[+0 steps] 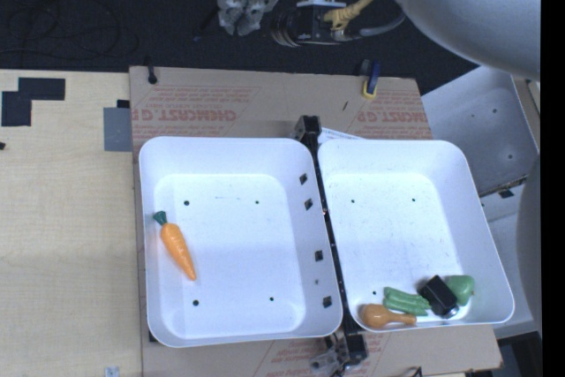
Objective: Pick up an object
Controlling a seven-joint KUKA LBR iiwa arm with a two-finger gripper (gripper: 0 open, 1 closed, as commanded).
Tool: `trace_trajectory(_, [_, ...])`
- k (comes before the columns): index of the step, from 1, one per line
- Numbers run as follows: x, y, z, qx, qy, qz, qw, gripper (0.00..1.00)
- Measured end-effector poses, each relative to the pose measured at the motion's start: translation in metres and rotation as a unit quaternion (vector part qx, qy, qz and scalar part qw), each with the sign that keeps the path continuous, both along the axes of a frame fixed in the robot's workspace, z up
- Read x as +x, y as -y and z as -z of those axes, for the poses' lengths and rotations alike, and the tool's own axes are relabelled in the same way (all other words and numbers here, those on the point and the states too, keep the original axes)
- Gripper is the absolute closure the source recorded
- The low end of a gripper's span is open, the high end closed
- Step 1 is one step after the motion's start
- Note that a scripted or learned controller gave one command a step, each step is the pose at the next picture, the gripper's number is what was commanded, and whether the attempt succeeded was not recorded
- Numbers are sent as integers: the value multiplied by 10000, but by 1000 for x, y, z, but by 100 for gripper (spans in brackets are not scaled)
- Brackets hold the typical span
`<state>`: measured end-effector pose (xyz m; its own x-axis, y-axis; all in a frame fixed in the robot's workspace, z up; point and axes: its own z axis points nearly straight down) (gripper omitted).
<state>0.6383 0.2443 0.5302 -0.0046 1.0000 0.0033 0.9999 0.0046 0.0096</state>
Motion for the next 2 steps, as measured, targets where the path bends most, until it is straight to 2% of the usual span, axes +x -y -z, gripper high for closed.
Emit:
trace_trajectory(1, [4, 0, 167, -55, -145, 22, 9999, 100])
trace_trajectory(2, [-14, 2, 132, -17, -59, 18, 10000, 100])
